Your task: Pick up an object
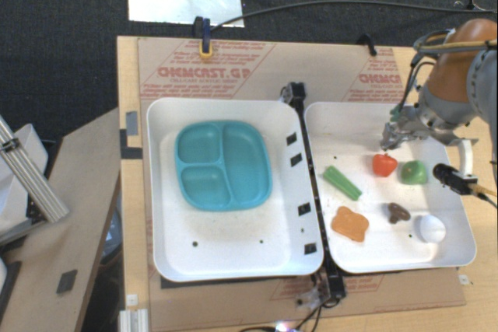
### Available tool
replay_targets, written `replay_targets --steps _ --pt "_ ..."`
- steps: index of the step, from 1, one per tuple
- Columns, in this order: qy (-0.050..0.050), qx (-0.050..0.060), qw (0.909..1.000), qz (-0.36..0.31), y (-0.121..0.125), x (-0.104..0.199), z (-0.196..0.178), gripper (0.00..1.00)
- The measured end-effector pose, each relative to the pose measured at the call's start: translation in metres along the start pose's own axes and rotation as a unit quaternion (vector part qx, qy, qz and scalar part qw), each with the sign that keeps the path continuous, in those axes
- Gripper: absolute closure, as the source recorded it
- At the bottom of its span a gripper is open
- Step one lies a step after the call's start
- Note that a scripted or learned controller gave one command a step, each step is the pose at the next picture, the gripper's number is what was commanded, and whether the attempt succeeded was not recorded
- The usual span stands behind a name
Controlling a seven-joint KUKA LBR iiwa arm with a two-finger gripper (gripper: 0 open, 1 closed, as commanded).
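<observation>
The gripper (391, 138) hangs low over the far part of the right bin (459, 249), whether open or closed I cannot tell, and the nearest object, a red tomato (384, 164), lies just beside it toward the camera.

The arm's gripper (391, 138) hovers just above the red object (384, 164) in the right bin (342, 260).

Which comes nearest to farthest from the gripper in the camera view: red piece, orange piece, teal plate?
From the gripper:
1. Red piece, just below it in the right bin.
2. Orange piece, lower in the same bin.
3. Teal plate, in the left bin.
</observation>
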State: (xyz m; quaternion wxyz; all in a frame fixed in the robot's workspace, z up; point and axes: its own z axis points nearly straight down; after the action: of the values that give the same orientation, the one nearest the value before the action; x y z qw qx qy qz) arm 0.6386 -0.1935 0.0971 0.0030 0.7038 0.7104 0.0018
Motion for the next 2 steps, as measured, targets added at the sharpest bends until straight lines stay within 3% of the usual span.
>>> replay_targets --steps 2 --pt "0.000 0.000 1.0000 0.001 0.008 0.001 -0.108 1.00"
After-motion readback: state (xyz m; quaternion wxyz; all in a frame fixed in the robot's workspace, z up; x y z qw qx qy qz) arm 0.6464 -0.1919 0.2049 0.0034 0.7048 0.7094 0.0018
